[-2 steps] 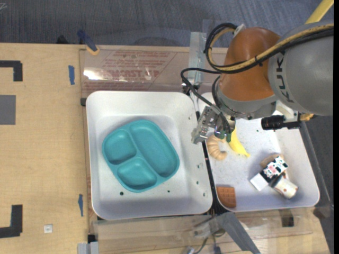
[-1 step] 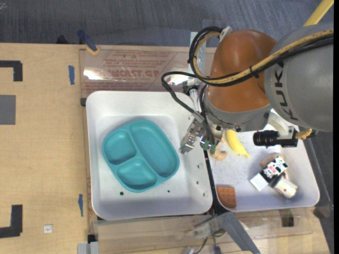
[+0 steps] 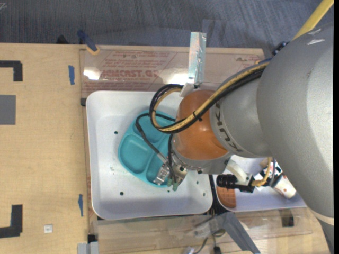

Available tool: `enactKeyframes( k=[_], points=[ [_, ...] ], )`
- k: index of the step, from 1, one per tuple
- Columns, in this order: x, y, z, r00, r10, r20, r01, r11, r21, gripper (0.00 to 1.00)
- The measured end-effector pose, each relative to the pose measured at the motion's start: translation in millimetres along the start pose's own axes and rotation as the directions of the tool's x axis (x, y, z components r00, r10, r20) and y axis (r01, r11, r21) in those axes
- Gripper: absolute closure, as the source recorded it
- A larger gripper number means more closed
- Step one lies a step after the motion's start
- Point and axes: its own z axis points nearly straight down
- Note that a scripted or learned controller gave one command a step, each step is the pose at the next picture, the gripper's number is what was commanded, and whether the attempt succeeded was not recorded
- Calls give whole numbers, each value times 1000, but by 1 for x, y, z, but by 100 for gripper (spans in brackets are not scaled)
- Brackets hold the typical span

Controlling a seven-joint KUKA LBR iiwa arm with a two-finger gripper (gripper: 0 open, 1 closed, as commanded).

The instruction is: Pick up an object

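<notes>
Here the arm (image 3: 254,115) bends steeply down, gripper (image 3: 168,178) seemingly touching teal tray (image 3: 135,155); grip unreadable

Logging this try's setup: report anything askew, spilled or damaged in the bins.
Nothing looks spilled or broken. The teal divided plate sits skewed to the walls of the left bin, with the gripper at its lower-right rim. The right bin is largely hidden beneath the arm.
</notes>
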Motion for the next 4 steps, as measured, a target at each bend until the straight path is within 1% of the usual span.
enactKeyframes(
  k=[1,2,3,4],
  points=[
    [54,76,-104,970,244,-8,-244,970,13,100],
    [58,60,-11,796,606,-5,-605,796,17,100],
    [55,64,-146,672,740,0,-740,672,12,100],
    [54,50,0,392,920,13,-920,392,25,100]
  ],
)
